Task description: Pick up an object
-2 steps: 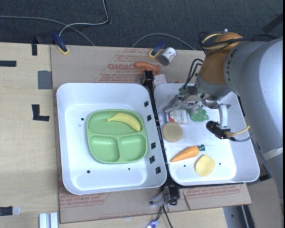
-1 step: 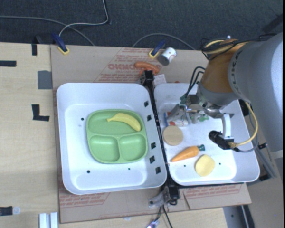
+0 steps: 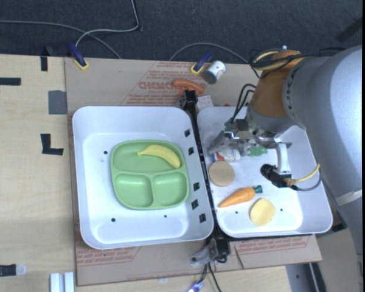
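While the arm [image 3: 304, 96] reaches into the right bin [image 3: 304, 221], its jaws [image 3: 230, 143] hover near a tan disc [image 3: 221, 174]; their state seems unreadable.

Red printing ran across the cardboard sheet [image 3: 152, 84] near its far edge, behind the bins. It was too blurred to read. More red print marked its near edge, equally illegible.
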